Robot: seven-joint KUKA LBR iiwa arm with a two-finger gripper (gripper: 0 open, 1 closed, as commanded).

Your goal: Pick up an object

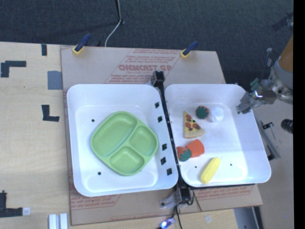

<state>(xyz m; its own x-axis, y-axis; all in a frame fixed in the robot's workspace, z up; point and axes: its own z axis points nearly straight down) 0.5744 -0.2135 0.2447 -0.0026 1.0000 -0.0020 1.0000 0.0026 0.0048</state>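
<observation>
While tool [244, 105] hovers — one plate [125, 142], five toys.

Brown cardboard sheet [143, 66] under both bins; yellow-blue clamps [81, 43] [189, 48] at far edge; white cable [116, 18] beyond.

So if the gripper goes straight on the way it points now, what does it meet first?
The gripper points left and down over the right bin's rim. Going on, it would probably first reach the small white object, then the dark green toy. Its height is unclear.
</observation>
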